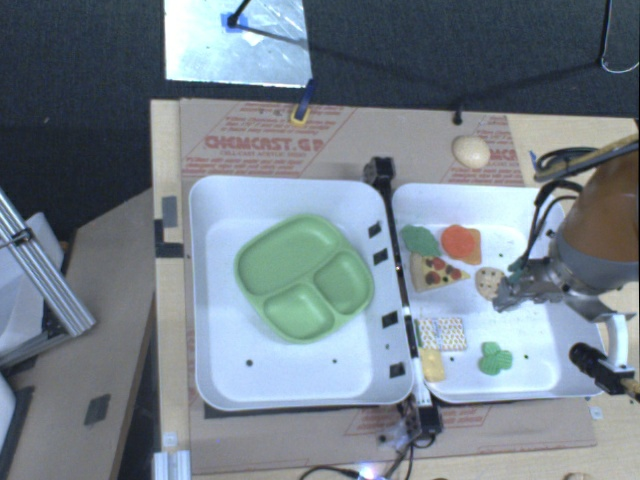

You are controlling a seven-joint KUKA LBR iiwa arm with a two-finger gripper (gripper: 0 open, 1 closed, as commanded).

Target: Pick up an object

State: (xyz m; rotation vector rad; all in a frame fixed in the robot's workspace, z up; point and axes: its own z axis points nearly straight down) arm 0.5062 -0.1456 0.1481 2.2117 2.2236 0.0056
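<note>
The right bin (520, 200) holds several toy foods: a green leaf (420, 239), an orange-red piece (461, 241), a pizza slice (436, 272), a round cookie (487, 282), a checkered cracker (442, 333), a yellow piece (432, 365) and a green broccoli (494, 359). My gripper (512, 295) hangs low over the right bin, just right of the cookie, its dark fingers pointing left toward it. I see nothing between them.
A green divided plate (303, 278) lies in the left bin (225, 368). A beige egg-shaped object (470, 151) rests on the cardboard behind the right bin. The arm's orange band (605, 213) and cables fill the right bin's right side.
</note>
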